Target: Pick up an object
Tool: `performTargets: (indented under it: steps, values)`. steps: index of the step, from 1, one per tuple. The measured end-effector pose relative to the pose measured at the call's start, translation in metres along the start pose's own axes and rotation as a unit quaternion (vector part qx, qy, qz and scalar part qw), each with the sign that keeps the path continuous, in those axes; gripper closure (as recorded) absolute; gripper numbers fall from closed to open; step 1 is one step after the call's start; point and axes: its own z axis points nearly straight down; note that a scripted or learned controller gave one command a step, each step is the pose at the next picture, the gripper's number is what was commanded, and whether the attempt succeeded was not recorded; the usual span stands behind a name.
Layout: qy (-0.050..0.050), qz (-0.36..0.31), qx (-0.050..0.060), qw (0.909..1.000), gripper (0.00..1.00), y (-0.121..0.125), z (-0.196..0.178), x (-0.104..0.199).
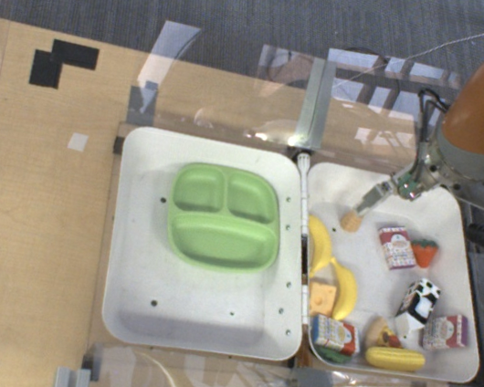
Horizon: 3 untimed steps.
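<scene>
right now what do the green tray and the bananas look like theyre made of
Green tray: likely moulded plastic, matte with a soft sheen, one even colour, rounded compartment ridges.
Bananas: probably toy plastic, smooth uniform yellow with no spots or bruising, though real fruit cannot be ruled out from this view.

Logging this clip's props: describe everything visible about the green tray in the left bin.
The green tray is a light green, plastic-looking divided plate with rounded corners and three compartments: two smaller ones along the far side and one wide one nearer the camera. It lies flat and upright, slightly off centre, on the floor of the left bin. All three compartments hold nothing. It touches only the bin floor, with white floor showing all around it.
</scene>
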Motion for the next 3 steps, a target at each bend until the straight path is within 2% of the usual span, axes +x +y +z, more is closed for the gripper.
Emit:
performTargets:
  steps: [1, 2, 3]
  values:
    - [0.000, 0.014, 0.000, 0.9999, 0.00, -0.009, 0.090, 0.003]
    - [0.007, 0.078, 0.006, 0.9969, 0.00, 0.009, 0.096, -0.023]
    - [-0.002, 0.076, -0.002, 0.9971, 1.00, 0.012, 0.082, -0.026]
